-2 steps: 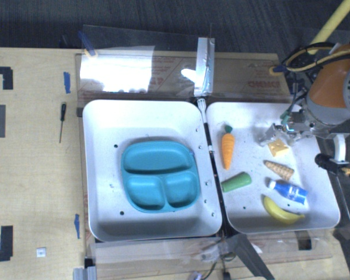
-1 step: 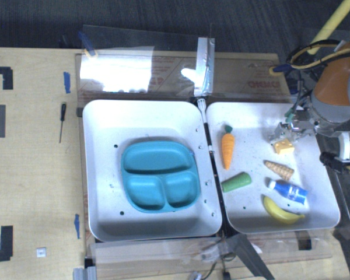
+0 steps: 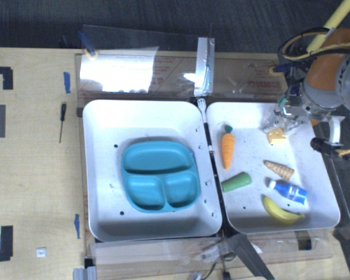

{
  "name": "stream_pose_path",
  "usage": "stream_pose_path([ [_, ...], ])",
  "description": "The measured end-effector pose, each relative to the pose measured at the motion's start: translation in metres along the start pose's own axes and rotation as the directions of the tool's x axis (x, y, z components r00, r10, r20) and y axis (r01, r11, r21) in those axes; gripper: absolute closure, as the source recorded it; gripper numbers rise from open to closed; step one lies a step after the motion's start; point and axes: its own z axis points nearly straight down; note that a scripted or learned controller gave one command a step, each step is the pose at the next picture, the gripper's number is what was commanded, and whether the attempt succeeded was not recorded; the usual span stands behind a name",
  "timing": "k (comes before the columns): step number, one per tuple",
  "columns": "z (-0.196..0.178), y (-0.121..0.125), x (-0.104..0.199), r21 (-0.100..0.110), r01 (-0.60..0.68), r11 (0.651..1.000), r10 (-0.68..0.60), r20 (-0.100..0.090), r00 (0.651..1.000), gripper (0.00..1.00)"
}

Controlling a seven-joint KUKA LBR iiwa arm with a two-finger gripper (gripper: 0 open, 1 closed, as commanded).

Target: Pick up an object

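Right bin (image 3: 245, 212), contents: one small pale yellow chunk (image 3: 276, 136), irregular in outline, lying near the bin's far right corner, directly beneath the hand (image 3: 283, 116). The hand hangs low over the chunk, at or just above it; whether its fingers are apart or together cannot be told, and no object shows between them.

Other items, same bin: a toy carrot (image 3: 227, 149), orange with a green top, lying lengthwise close to the left wall; a green cylinder (image 3: 236, 182), tilted, just below the carrot; a tan ridged cone (image 3: 279, 168) near the middle; a blue-and-white tube (image 3: 287, 192) just below the cone; a toy banana (image 3: 280, 210), yellow, touching the tube, near the front wall.

Left bin (image 3: 99, 156): one teal divided tray (image 3: 160, 175), three compartments, set centrally.

Clearances: the chunk lies apart from the cone and well apart from the carrot; bare white floor surrounds it on the left and front. The far wall and right wall stand close by. The grey arm (image 3: 329, 77) with orange band occupies the right far corner. The worktop (image 3: 29, 174) is light wood.
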Motion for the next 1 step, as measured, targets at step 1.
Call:
stream_pose_path([
  [1, 0.0001, -0.0199, 0.0448, -0.015, 0.119, 0.993, -0.118, 0.015, 0.993, 1.00],
])
